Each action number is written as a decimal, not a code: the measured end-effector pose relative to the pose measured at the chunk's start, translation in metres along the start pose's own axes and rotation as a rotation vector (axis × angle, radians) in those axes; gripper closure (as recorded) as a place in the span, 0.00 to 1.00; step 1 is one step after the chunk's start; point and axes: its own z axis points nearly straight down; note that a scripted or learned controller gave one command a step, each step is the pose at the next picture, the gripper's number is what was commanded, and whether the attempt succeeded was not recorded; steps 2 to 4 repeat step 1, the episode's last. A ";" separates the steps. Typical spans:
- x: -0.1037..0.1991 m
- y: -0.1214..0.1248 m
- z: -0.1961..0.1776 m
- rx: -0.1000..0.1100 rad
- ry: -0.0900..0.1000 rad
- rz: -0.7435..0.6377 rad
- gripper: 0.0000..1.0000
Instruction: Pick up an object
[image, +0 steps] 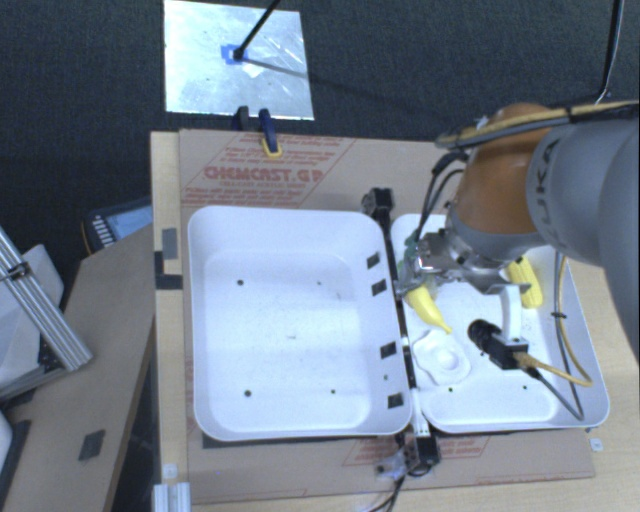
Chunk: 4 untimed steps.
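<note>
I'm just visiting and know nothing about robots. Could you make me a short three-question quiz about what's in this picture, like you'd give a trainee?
1. True or false: the arm is reaching over the left bin.
2. Multiple choice: what colour is the pointed object lying near the divider in the right bin? A) blue B) yellow C) red
3. Fill in: the band above the arm's wrist is ____.

Key
1. False: it hangs over the right bin.
2. B, yellow.
3. Orange.
</note>
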 end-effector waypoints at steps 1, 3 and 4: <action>0.047 0.000 0.006 0.005 -0.002 0.002 1.00; 0.047 0.000 0.006 0.005 -0.002 0.002 1.00; 0.047 0.000 0.006 0.005 -0.002 0.002 1.00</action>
